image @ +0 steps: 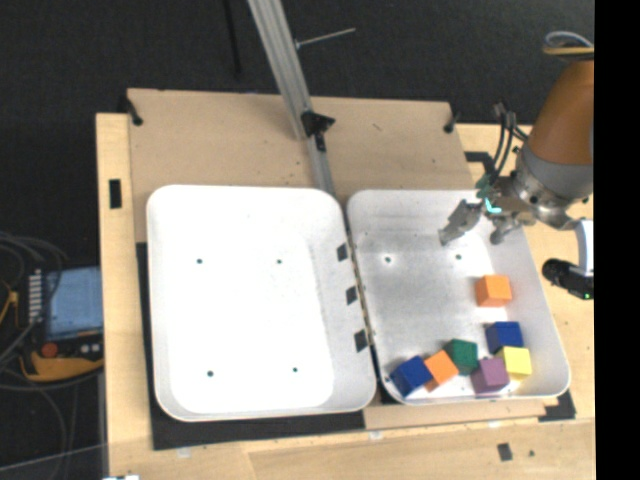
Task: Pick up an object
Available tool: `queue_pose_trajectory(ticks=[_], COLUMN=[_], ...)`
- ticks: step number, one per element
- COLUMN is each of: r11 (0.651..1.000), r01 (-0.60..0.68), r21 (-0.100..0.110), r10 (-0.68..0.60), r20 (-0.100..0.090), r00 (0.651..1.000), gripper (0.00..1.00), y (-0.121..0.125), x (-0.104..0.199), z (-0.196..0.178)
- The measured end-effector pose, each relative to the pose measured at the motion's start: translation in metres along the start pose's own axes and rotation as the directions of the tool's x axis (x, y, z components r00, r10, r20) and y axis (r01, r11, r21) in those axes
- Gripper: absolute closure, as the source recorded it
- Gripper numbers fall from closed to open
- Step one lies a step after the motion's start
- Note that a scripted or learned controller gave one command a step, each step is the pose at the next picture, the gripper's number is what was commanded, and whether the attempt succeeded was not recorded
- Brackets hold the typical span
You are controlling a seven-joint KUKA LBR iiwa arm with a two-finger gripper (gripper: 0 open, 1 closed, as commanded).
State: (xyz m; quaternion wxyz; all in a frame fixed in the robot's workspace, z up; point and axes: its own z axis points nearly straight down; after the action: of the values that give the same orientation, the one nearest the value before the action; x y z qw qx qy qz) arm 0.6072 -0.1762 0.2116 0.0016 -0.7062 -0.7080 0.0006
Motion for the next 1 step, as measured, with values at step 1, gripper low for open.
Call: queue_pose_trajectory(ticks=[1], r11=[1.0], r01=[0.001], r21=[-0.004], r10=[-0.001], r20=[0.002], r00=[1.0], gripper=[0.0], y=[0.0009], x=[-0.0002], z=[-0.0026])
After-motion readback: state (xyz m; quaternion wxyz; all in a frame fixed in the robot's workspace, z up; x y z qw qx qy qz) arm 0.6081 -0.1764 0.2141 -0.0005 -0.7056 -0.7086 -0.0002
